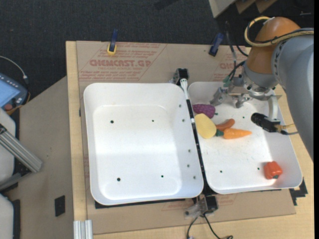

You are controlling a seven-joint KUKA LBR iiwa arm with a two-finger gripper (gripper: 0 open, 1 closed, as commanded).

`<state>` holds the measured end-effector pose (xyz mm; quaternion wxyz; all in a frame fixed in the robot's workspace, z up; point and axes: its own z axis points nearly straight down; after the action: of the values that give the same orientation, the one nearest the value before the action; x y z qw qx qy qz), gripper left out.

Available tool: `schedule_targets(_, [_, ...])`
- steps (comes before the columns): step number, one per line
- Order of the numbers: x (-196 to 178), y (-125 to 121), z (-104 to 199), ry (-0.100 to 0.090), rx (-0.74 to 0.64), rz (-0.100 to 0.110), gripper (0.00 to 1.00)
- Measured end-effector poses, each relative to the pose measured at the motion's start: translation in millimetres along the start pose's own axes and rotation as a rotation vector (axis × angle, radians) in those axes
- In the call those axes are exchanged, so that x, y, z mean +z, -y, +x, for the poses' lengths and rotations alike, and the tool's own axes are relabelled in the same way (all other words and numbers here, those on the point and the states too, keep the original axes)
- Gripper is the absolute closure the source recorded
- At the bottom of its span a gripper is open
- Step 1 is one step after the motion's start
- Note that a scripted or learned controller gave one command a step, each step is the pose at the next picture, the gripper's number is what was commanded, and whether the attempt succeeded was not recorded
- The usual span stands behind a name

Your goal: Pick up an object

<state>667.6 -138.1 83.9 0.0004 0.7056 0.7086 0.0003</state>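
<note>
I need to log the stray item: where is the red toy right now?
In the camera view the red toy sits alone in the right bin's near right corner, well apart from the carrot and the gripper.

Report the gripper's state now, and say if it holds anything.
Gripper: over the far end of the right bin, beyond the purple toy. Nothing seen between its fingers; open or closed cannot be told.
</note>
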Motion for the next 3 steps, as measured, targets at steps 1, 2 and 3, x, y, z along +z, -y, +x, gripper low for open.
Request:
schedule_targets(1, [-1.3,0.8,48.8,-0.001,0.001,0.003,0.00])
schedule_targets(2, [-1.1,33.7,28.0,0.000,0.006,0.005,0.00])
schedule_targets(3, [-1.7,7.5,-44.1,0.004,0.008,-0.005,0.00])
